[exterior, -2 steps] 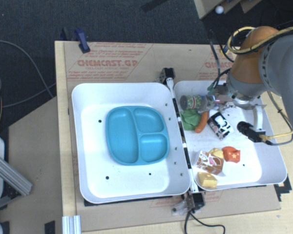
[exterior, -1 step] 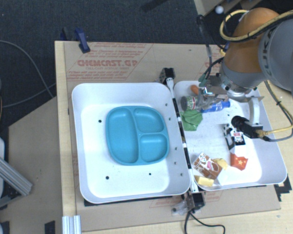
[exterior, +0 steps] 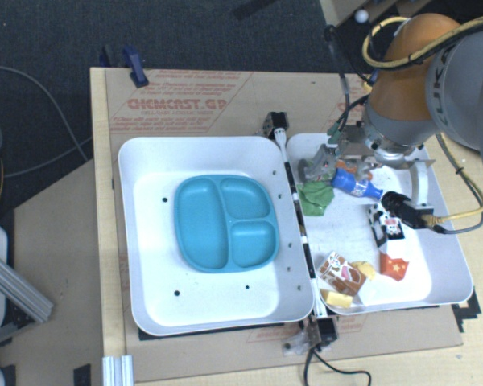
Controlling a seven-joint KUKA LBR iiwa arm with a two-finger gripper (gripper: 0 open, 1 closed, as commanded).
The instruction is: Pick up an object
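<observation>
My gripper (exterior: pixel 324 166) hangs low over the far left part of the right bin (exterior: pixel 435 292), under the orange-banded wrist. A crumpled green object (exterior: pixel 315 197) lies just below it, against the bin's left wall. Beside the gripper on its right lies a blue object with a white end (exterior: pixel 356 185), partly hidden by the wrist. I see nothing clearly held. Nearer the front of the bin are a brown snack packet (exterior: pixel 343 273), a yellow piece (exterior: pixel 336 299) and a small red object (exterior: pixel 394 267).
The left bin (exterior: pixel 145 296) holds a blue divided plate (exterior: pixel 225 220). A narrow wall separates the two bins. Cardboard covers the bench behind the bins, with a blue clip (exterior: pixel 134 66) at its far left edge.
</observation>
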